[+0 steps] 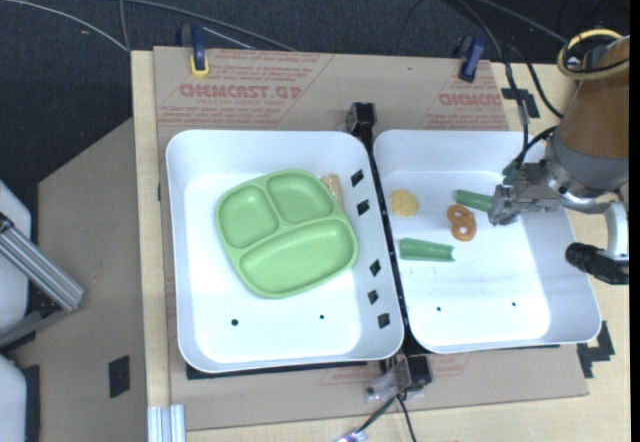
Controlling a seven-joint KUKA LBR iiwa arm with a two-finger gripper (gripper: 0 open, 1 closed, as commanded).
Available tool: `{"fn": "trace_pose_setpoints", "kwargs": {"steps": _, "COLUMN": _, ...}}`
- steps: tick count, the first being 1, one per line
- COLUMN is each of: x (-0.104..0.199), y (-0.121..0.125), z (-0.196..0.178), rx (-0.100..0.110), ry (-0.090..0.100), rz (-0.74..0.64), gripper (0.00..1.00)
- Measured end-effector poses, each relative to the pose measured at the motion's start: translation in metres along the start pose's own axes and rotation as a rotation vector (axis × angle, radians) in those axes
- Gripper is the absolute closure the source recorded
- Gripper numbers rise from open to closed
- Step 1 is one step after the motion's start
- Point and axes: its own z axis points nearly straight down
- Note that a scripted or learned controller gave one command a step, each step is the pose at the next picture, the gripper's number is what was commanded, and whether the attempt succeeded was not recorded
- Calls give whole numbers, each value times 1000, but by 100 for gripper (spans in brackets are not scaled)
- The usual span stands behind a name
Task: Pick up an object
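2 bins (200,230); claw (500,207) near green piece (472,198), grip state unclear, front floor open

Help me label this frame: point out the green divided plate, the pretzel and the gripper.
green divided plate (287,233): camera view, large lower compartment.
pretzel (462,222): camera view, its ring.
gripper (497,207): camera view, at its fingertips.

You see two white bins side by side on a brown board. The left bin (190,230) holds a green divided plate (287,232) with a small tan item (332,190) at its upper right edge. The right bin (520,300) holds a yellow round piece (404,203), a brown pretzel-like ring (462,222) and two green pods (426,250) (472,199). The gripper (500,208) sits low over the right bin, just beside the upper pod's right end.
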Motion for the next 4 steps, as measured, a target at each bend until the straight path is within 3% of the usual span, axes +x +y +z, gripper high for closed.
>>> {"fn": "trace_pose_setpoints", "kwargs": {"steps": 2, "x": -4, "y": 2, "z": -79, "rx": 1, "ry": 0, "rz": -2, "gripper": 100}}
{"fn": "trace_pose_setpoints", "kwargs": {"steps": 4, "x": 93, "y": 29, "z": -80, "rx": 3, "ry": 2, "rz": -4, "gripper": 100}}
